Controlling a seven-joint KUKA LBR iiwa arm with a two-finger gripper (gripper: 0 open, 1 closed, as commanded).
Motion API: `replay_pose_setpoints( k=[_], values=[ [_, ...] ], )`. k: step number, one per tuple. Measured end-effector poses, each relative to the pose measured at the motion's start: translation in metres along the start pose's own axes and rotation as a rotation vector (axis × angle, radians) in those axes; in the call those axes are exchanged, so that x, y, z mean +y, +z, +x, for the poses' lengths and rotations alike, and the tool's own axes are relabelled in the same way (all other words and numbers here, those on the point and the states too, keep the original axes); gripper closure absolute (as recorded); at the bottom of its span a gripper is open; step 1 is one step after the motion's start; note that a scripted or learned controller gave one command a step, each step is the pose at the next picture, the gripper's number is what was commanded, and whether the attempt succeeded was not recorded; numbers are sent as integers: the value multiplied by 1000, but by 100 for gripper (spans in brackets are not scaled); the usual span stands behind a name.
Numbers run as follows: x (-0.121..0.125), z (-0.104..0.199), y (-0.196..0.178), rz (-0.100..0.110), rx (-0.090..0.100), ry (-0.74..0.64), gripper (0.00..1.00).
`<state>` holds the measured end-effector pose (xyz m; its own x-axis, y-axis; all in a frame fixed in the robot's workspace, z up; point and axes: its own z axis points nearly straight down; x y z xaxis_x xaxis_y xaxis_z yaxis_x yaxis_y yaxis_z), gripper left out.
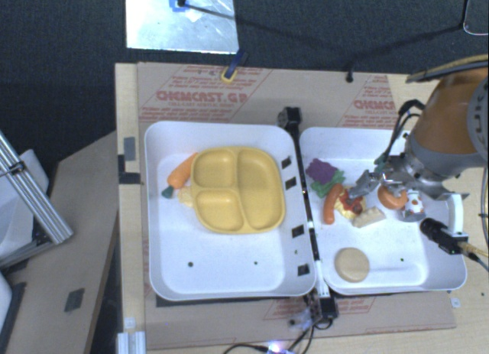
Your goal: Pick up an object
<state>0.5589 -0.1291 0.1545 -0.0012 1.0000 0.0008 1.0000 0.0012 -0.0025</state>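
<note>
Inside left bin [164, 261], yellow tray [233, 189]

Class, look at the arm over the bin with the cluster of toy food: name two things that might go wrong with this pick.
1. The gripper is beside a tight cluster: sausage, purple grapes and beige block. It may nudge neighbours or catch two.
2. The sausage is rounded and may slip out.

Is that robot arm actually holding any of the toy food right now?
It cannot be told: the tool sits low over the right white bin, beside a round orange piece, too cluttered to judge.
</note>
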Motion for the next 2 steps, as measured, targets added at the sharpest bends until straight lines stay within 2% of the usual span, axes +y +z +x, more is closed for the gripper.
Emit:
replay_pose_setpoints(
  k=[1,2],
  values=[
    [9,-3,53,0,0,0,0],
    [12,-3,66,-8,-1,-1,0]
  ],
)
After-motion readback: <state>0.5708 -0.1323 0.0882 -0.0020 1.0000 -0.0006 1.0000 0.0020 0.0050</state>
